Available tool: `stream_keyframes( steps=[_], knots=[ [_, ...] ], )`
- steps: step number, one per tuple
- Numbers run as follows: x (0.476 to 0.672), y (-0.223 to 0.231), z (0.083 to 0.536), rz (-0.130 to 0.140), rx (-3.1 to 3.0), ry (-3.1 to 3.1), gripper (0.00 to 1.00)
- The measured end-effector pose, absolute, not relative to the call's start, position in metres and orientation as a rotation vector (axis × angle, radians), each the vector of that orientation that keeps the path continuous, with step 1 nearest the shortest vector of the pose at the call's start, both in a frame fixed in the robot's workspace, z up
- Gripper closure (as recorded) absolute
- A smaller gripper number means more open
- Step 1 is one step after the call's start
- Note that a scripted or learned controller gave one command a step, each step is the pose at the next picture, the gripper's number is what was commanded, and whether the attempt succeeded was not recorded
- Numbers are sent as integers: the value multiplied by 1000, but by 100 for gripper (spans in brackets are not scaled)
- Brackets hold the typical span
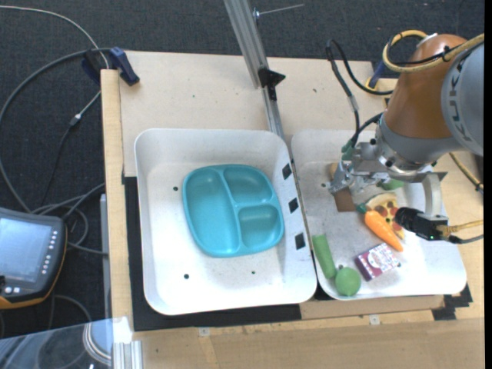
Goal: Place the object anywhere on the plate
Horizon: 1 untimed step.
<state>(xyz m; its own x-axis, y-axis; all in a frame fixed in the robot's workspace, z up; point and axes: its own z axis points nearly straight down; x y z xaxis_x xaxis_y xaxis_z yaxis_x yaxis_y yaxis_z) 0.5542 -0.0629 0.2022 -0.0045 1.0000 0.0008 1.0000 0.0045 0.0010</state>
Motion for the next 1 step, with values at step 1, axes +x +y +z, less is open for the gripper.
stream_keyframes(
  steps=[1],
  knots=[
    [582, -7, 212, 5, 2213, 2227, 100]
  ],
)
